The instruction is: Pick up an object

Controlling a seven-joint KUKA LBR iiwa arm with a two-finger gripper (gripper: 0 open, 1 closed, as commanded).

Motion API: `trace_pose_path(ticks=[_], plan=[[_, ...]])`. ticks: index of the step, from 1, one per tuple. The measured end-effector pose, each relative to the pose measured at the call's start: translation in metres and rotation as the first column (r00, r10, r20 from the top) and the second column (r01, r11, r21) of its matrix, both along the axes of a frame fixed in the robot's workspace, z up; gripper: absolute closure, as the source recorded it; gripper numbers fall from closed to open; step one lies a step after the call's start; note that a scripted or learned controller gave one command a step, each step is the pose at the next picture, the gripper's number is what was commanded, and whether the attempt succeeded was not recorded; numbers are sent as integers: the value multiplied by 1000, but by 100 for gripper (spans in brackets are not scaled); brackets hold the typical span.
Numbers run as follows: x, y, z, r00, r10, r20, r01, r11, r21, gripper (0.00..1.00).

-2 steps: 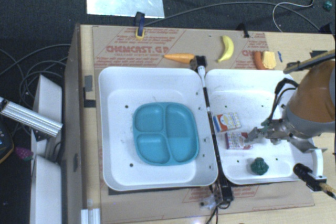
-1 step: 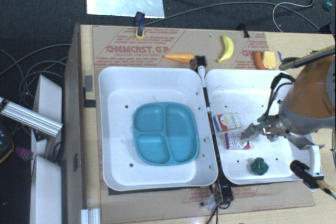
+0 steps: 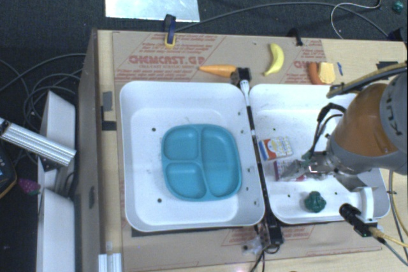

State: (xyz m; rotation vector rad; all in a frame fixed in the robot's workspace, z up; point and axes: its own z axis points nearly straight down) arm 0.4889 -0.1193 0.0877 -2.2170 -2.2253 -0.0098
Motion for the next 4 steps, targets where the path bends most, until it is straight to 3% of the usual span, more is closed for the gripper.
trace_pose_path(ticks=[1, 2, 3, 4], plan=[[75, -38, 2, 1000, 0, 10, 0, 1000, -8, 0], [125, 5, 83, 1000, 2, 1, -2, 1000, -5, 0], [137, 14, 2, 1000, 3, 4, -3, 1000, -4, 0], [181, 32, -1, 1000, 2, 1, -2, 1000, -6, 0]])
